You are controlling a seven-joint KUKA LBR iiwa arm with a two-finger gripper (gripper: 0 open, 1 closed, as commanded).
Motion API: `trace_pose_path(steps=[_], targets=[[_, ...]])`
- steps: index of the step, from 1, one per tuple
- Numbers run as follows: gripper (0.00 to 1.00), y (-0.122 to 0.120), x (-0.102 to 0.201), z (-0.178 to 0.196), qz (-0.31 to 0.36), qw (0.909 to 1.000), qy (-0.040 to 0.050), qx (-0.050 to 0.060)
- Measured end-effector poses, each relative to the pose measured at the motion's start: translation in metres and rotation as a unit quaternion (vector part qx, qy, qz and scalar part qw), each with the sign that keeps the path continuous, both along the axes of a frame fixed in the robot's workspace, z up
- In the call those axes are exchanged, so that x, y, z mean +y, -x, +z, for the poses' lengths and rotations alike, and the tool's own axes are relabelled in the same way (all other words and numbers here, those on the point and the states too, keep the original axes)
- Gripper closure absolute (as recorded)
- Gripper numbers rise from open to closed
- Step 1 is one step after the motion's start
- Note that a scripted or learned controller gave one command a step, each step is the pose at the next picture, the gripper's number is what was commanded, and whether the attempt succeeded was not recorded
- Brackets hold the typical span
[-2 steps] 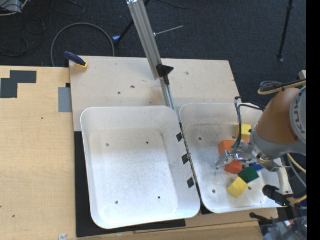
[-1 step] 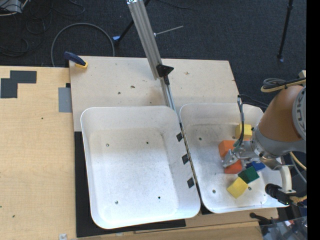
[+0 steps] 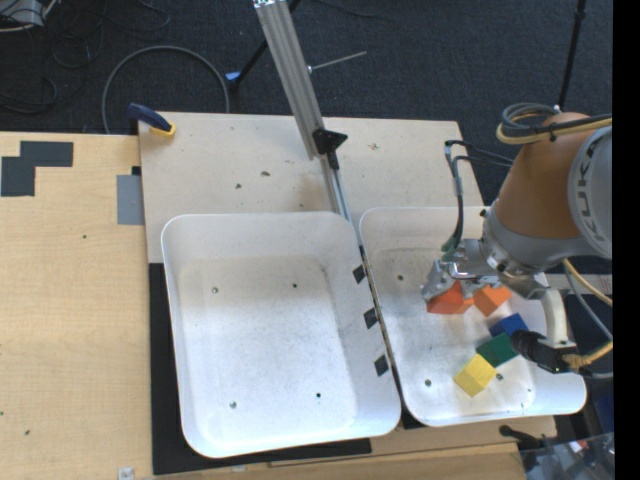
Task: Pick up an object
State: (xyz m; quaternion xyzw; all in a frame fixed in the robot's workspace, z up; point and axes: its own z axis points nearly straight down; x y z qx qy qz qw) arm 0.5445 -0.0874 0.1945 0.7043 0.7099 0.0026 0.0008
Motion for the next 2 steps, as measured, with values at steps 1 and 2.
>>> trace_pose_path(steps=[1,2], targets=[[1.00,-0.018,0.078,-0.005,0.000,1.0000,-0.0007,0.004],[1.00,0.021,0.154,-0.005,0.000,1.0000,-0.0004,0.006]])
